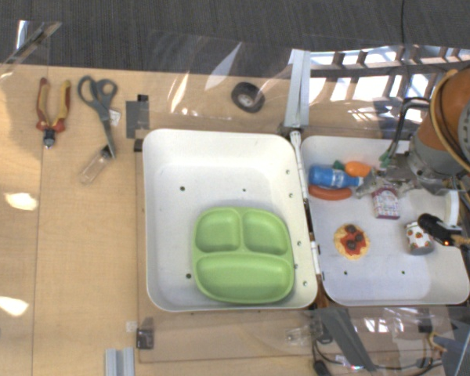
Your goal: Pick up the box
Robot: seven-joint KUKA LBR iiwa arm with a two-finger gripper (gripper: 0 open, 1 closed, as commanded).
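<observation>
While the gripper (393, 180) hung just above the box (386, 204) in the right bin (454, 288), I judged the reach underway. Next it needed lowering squarely onto it.

No legible text; box (386, 204) print too small to read.

On the worktop (63, 233) two bins sat side by side: the left bin (164, 163) held a divided plate (243, 254), the right bin (454, 280) a box (386, 204), a bottle (333, 178) behind-left of it, and a toy pizza (352, 240) in front
</observation>
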